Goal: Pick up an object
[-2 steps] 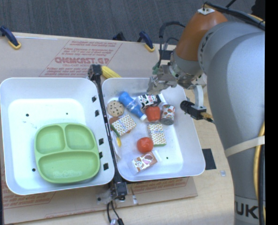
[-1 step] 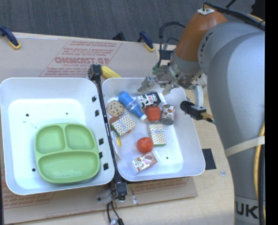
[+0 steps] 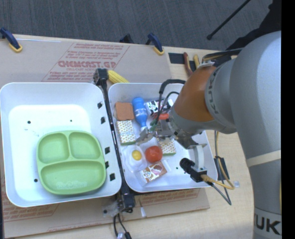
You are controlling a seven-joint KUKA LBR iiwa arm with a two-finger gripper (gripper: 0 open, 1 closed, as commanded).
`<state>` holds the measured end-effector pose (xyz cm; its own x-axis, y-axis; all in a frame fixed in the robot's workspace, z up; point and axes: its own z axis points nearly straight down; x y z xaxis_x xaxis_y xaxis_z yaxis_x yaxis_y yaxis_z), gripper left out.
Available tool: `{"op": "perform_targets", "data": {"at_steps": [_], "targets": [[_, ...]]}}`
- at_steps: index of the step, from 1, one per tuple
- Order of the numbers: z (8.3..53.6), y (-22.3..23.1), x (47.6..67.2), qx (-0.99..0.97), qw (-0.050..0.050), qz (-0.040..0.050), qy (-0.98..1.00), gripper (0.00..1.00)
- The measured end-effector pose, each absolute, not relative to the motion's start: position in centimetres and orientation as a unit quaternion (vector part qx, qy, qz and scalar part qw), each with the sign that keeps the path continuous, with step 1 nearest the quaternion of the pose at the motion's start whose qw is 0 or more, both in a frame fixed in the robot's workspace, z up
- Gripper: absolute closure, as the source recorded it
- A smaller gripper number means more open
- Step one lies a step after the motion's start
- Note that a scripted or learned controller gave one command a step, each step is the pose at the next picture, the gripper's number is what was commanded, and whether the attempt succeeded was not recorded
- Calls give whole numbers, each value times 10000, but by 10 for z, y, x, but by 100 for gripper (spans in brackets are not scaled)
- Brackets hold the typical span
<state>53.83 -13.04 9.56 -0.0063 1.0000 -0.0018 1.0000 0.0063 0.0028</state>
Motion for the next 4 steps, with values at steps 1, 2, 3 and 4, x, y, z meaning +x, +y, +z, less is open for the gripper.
{"op": "perform_targets", "data": {"at_steps": [1, 2, 3, 4], "targets": [[106, -131, 540, 7033, 31, 4, 7109, 100], [305, -189, 534, 7056, 32, 5, 7086, 100], [304, -188, 534, 7052, 14, 2, 7090, 0], [173, -210, 550, 7053, -30, -15, 7089, 0]]}}
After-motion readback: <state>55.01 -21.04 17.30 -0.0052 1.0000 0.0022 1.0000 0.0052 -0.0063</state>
